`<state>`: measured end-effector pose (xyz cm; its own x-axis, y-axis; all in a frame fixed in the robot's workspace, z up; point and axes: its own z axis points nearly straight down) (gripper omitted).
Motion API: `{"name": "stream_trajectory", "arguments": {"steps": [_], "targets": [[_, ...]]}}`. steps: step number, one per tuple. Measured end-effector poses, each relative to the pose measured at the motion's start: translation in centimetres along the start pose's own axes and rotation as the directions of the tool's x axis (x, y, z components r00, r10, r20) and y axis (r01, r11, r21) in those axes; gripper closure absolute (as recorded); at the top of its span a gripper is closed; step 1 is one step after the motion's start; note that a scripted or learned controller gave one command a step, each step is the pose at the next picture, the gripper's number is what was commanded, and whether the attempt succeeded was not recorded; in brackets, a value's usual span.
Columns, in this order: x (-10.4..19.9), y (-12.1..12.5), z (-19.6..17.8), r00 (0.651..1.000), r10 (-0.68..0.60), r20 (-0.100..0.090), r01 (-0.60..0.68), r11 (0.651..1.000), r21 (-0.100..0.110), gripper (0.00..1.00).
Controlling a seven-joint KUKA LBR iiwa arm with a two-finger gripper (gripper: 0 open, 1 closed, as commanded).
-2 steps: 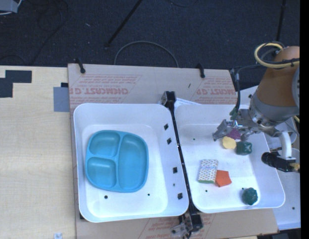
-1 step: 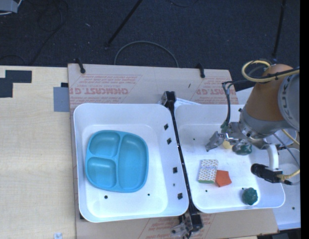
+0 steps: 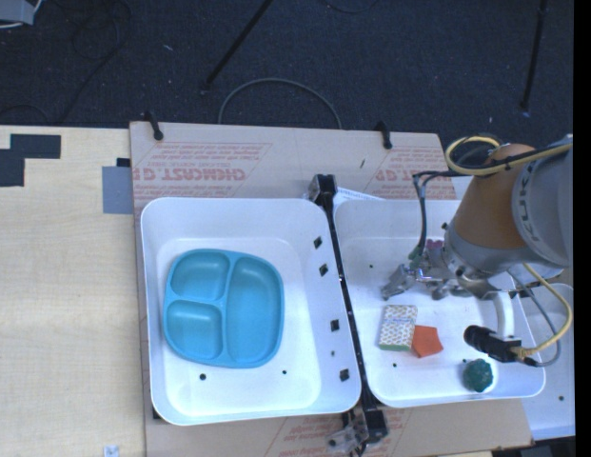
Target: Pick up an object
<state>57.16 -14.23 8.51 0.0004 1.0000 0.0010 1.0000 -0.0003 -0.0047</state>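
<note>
- Gripper (image 3: 416,288) low over R bin (image 3: 438,395), approx bin centre, pointing toward 9 o'c.
- Fingers spread wide, nothing btwn them, no grasp.
- Arm (image 3: 538,208) in from 3 o'c, w/ orange band (image 3: 487,212) just behind wrist, over bin's 2 o'c corner.
- Check block (image 3: 398,328): green-white pattern, flat on R bin floor, at 6 o'c of gripper, near but apart from it.
- Orange block (image 3: 426,341): touching check block at its 4 o'c side, slightly tilted, also at 6 o'c of gripper.
- Teal ball (image 3: 479,375): R bin's 5 o'c corner, at 4 o'c of orange block, apart from both blocks and close to bin wall.
- All three pickable things thus in lower half of R bin, none lifted.
- L bin (image 3: 152,255): holds blue plate (image 3: 224,307) w/ three compartments, lying flat, a bit toward 9 o'c of bin centre, well apart from gripper.
- Bins side by side, rims meeting along black divider strip (image 3: 335,284) running approx 12 to 6 o'c.
- Both bins on cardboard sheet (image 3: 238,165) w/ red print, seen upside down at 12 o'c edge.
- Pale wood bench (image 3: 57,303) at 9 o'c of bins, w/ dark patches (image 3: 24,155) near its 12 o'c edge.
- Dark floor (image 3: 133,46) beyond at 12 o'c, w/ cables across it.
</note>
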Motion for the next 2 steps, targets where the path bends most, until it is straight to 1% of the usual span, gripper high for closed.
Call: {"name": "stream_trajectory", "arguments": {"steps": [1,2], "targets": [[-0.1,0.0,-1.3,1.000,0.004,0.000,-0.004,1.000,-0.001,1.00],[0.8,0.3,-6.3,1.000,-0.002,0.001,0.002,1.000,-0.006,1.00]]}}
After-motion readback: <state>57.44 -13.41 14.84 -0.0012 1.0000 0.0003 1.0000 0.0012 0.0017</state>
